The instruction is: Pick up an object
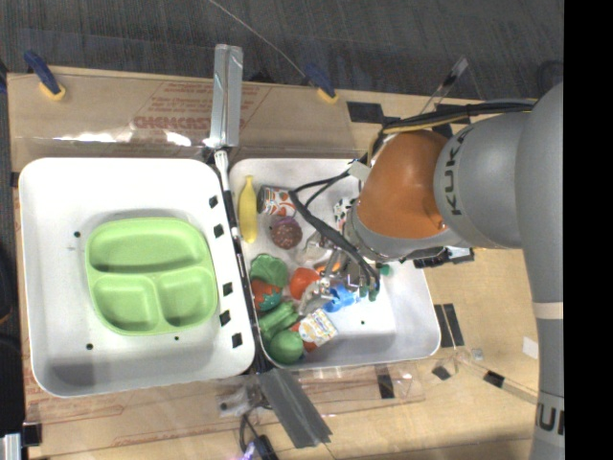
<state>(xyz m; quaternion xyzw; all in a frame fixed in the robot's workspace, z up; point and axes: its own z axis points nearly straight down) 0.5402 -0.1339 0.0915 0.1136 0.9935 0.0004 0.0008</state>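
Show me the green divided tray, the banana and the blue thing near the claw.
green divided tray [148, 274], camera view, middle of the tray in the left bin
banana [248, 209], camera view, mid-length of its yellow body
blue thing [340, 300], camera view, its visible blue surface

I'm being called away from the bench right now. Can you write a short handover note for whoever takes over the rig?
Gripper: down in the right bin, amid the toy pile; grasp unconfirmed.
Things: banana, can, brown round piece, green vegetables, blue item and a packet crowd the right bin's left half. The green divided tray lies in the left bin.
Done: arm reached the pile.
Left: confirm a grasp, then lift one object.
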